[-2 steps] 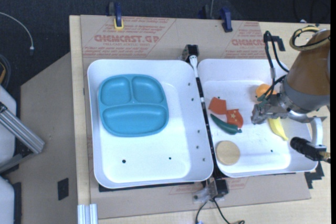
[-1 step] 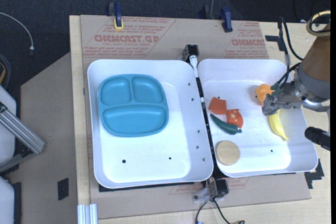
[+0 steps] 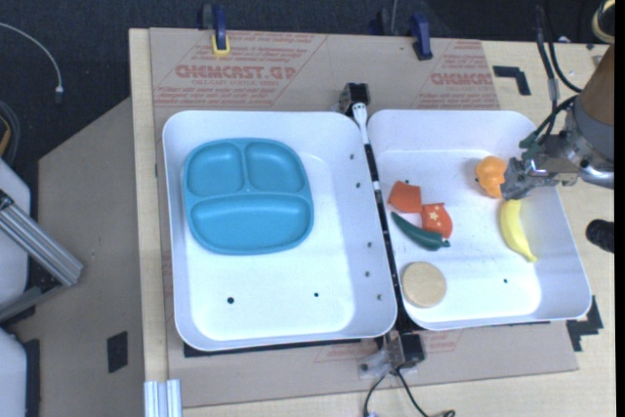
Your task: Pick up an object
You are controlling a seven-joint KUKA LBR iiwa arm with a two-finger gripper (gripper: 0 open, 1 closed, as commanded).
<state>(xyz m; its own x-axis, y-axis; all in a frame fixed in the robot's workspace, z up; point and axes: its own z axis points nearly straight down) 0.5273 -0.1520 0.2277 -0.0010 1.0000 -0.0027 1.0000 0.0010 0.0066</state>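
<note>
Jaws of the gripper (image 3: 515, 183) are hanging too blurred to tell their state, beside the orange (image 3: 489, 175) in the right bin (image 3: 557, 303); round, firm, probably slick, wanting a grip across its middle.

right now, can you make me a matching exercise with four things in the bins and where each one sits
Things:
1. blue plate
2. banana
3. round cracker
4. orange

Places:
a. right bin, near its front edge
b. left bin
c. right bin, beside the claw
d. right bin, along its right side, just in front of the claw

Pairs: 1-b, 2-d, 3-a, 4-c
</note>
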